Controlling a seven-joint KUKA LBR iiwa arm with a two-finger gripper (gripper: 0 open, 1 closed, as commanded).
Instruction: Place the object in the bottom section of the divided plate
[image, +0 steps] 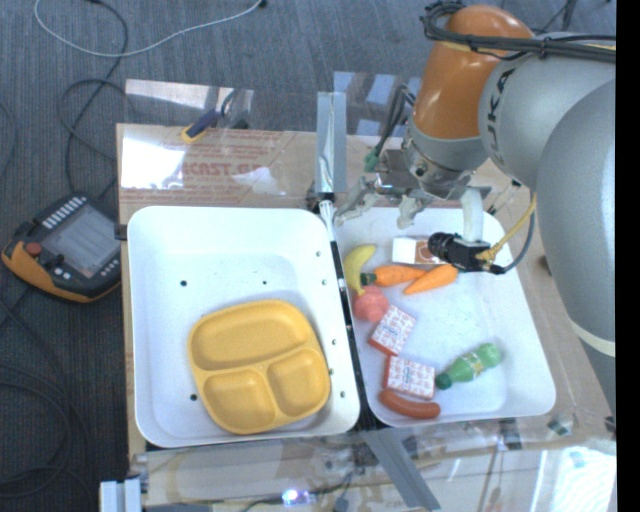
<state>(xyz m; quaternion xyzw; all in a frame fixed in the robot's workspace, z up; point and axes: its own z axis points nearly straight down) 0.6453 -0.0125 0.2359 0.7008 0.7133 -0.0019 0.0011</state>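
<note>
Pincer (410, 208) over right bin's far end, state unclear. Risk: crowded carrots (415, 276), banana (357, 266) spoil pick; plate (260, 365) unfilled.

The arm (560, 150) is bulky, smooth pale grey, with a glossy orange band (462, 75) above the wrist. Black cables loop over the band's top. Below it sits a grey metal flange, and a yellow cable (515, 240) curves beside a small black fitting.

The arm (560, 150) is cut off by the right edge, and its claw (420, 205) hides part of the right bin's (520, 400) far wall
</note>
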